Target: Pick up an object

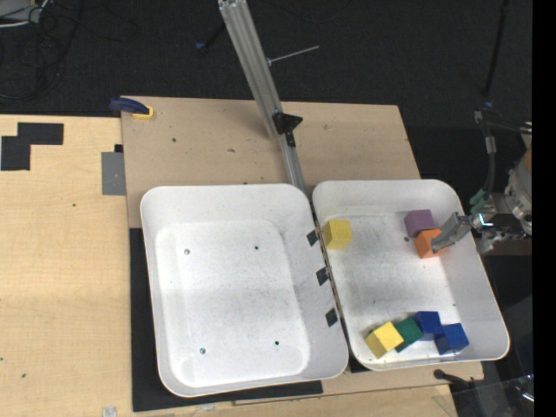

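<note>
The right bin (486, 307) holds several blocks. A yellow block (337, 233) lies near its left wall. A purple block (419, 221) and an orange block (425, 245) sit together at the upper right. Along the front lie a yellow block (382, 339), a green block (407, 331) and two blue blocks (427, 322) (450, 338). My gripper (451, 230) reaches in over the bin's right rim, its tip right beside the orange block and just right of the purple one. No block is visibly lifted.
The left bin (228, 200) stands beside the right one, joined by black clips (319, 274). A slanted aluminium rail (261, 81) rises behind the bins. A blue and yellow tool (132, 107) lies at the bench's far left corner.
</note>
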You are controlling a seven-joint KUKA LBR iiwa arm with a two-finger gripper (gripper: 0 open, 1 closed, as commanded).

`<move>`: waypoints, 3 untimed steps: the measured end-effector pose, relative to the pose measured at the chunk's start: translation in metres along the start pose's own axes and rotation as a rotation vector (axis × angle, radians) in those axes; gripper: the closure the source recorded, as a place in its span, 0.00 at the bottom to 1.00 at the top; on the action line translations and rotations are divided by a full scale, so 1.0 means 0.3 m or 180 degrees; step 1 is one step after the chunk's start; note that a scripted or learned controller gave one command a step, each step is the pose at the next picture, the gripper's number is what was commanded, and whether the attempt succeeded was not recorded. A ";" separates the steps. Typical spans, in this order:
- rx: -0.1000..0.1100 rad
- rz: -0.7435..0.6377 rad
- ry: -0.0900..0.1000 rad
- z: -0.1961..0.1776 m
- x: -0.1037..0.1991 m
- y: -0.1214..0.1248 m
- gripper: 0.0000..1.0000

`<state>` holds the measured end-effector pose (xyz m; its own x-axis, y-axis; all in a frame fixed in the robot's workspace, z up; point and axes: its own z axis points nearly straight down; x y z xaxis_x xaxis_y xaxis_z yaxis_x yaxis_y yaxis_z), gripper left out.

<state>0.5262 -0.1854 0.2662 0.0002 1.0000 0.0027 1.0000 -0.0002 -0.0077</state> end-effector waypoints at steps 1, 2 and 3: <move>-0.0015 0.0003 -0.0005 -0.008 -0.002 0.002 0.00; 0.0003 0.0002 0.0000 0.182 0.003 0.034 0.00; 0.0002 0.0004 0.0000 0.329 -0.002 0.026 0.00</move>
<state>0.5333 -0.1856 0.1674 0.0015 1.0000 0.0026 1.0000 -0.0014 -0.0082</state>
